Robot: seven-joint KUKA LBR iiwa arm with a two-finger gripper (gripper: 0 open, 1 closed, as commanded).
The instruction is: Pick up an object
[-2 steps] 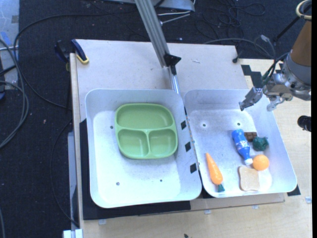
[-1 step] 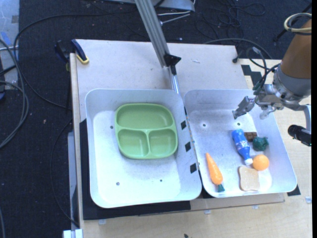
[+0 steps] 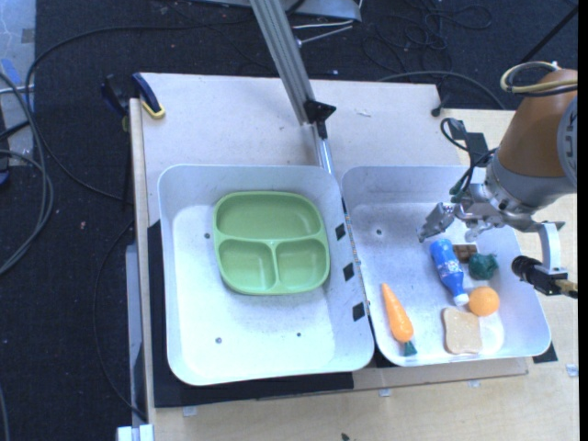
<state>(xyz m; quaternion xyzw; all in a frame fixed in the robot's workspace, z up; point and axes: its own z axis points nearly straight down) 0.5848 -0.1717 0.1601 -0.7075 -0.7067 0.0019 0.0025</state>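
Observation:
My gripper [image 3: 449, 235] hangs over the right bin [image 3: 386, 211], just above the upper end of a blue bottle [image 3: 449, 270] lying there. Its fingers stand open, with nothing between them. Beside the bottle sit a small dark green object [image 3: 482, 265] and an orange ball [image 3: 483, 301]. A slice of toast [image 3: 462, 331] lies at the bin's front. A toy carrot [image 3: 397, 312] lies to the left of the bottle, apart from the gripper.
The left bin [image 3: 188, 338] holds a green divided plate [image 3: 272, 242]. A slanted metal pole [image 3: 287, 53] comes down to the bench behind the bins. Cables lie on the floor around the bench.

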